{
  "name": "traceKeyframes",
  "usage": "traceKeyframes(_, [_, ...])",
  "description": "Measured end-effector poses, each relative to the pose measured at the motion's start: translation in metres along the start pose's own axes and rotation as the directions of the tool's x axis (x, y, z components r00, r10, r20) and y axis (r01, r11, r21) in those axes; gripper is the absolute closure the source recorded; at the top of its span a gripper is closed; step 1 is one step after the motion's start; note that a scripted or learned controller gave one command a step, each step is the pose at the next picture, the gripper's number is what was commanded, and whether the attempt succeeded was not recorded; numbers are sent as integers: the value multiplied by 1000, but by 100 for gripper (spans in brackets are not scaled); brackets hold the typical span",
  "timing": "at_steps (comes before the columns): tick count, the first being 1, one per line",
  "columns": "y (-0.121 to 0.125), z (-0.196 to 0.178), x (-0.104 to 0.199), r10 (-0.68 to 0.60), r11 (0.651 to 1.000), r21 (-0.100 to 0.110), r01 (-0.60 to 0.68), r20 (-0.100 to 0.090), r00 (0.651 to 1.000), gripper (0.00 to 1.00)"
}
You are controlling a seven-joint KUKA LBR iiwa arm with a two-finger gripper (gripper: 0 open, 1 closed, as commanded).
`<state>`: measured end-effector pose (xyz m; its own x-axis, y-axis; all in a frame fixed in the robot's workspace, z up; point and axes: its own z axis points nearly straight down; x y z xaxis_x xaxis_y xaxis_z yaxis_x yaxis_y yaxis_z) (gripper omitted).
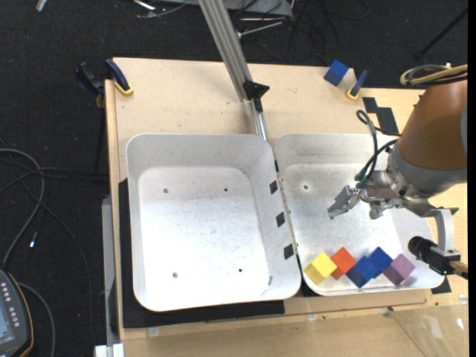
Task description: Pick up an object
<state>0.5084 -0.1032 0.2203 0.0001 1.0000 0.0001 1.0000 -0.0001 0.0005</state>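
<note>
A row of small blocks lies along the near edge of the right bin (312, 162): a yellow block (321, 267), an orange block (343, 260), a blue block (370, 267) and a purple block (400, 268). They touch one another. My gripper (358, 208) hangs over the middle of the right bin, above and beyond the blocks, apart from them. Its fingers (339, 204) are spread open and nothing sits between them.
The left bin (149, 155) lies beside the right one, and a slanted metal pole (227, 39) rises from the divide. A blue cube (337, 71) rests on the bench at the far right, near a clamp (355, 85). Another clamp (117, 76) grips the far left corner.
</note>
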Motion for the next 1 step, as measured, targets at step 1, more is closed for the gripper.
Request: traceKeyframes(1, [3, -69, 9, -5, 1000, -8, 5, 2, 1000, 0])
